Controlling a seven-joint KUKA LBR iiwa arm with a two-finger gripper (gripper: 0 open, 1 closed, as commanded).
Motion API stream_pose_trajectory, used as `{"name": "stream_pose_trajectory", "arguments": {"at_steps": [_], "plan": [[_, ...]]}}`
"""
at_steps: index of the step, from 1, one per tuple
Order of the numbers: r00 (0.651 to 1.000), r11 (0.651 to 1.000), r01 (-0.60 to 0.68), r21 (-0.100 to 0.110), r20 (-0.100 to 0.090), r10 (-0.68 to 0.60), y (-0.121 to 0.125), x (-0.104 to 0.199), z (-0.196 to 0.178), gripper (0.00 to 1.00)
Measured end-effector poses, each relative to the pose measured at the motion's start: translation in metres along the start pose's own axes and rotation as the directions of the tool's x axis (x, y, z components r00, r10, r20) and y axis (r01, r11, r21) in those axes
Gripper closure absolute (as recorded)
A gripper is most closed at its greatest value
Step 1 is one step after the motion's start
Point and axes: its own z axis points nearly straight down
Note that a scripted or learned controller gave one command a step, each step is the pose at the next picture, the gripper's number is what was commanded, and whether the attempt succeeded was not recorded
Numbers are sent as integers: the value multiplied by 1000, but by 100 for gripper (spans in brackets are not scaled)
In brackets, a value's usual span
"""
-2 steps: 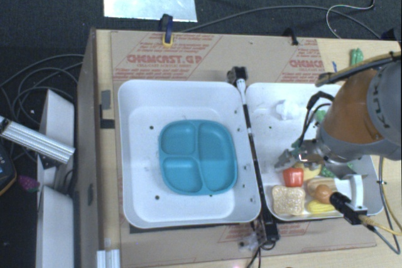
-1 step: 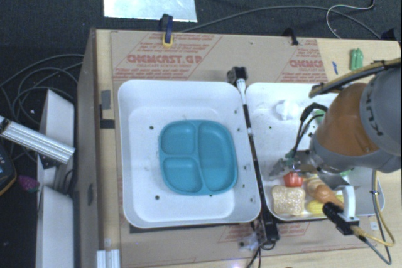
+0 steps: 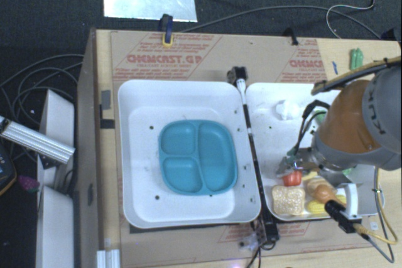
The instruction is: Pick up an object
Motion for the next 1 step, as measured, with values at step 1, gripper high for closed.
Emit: {"name": "stream_pose_trajectory", "arguments": {"at_steps": [1], "plan": [[1000,1000,2,3,-1,-2,60,44,-89,100]]}}
